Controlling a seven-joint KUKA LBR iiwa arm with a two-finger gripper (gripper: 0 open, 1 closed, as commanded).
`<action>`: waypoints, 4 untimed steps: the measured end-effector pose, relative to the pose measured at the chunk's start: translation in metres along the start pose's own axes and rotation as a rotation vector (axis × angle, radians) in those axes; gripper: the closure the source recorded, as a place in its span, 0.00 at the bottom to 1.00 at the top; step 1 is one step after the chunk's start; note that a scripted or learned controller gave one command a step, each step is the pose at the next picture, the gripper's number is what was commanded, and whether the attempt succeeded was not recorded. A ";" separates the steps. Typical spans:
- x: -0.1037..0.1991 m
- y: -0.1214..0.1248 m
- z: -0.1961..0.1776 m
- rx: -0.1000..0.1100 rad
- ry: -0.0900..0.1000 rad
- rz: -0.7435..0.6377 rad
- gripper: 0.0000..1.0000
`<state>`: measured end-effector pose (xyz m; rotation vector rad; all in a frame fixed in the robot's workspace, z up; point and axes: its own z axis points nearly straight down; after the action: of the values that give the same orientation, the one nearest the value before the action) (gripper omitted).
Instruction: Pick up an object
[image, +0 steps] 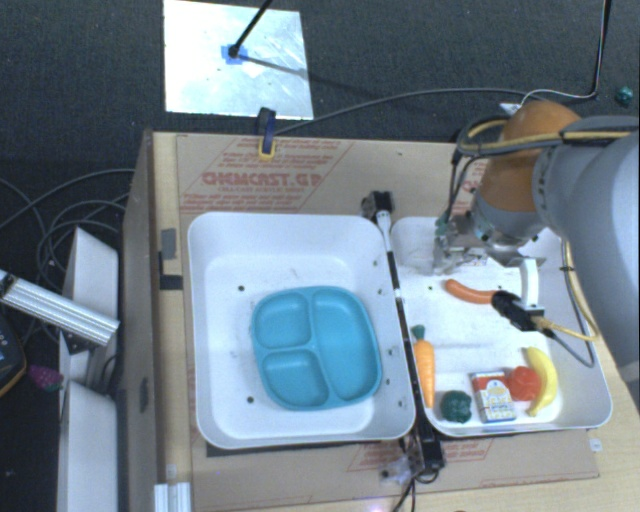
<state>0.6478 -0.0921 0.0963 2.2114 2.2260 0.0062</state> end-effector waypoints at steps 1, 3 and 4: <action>0.000 0.000 0.000 0.000 0.000 0.000 0.00; -0.003 -0.024 0.012 0.005 0.000 0.005 0.00; -0.014 -0.032 0.012 0.005 0.000 0.005 0.00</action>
<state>0.6165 -0.1068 0.0846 2.2194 2.2227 -0.0001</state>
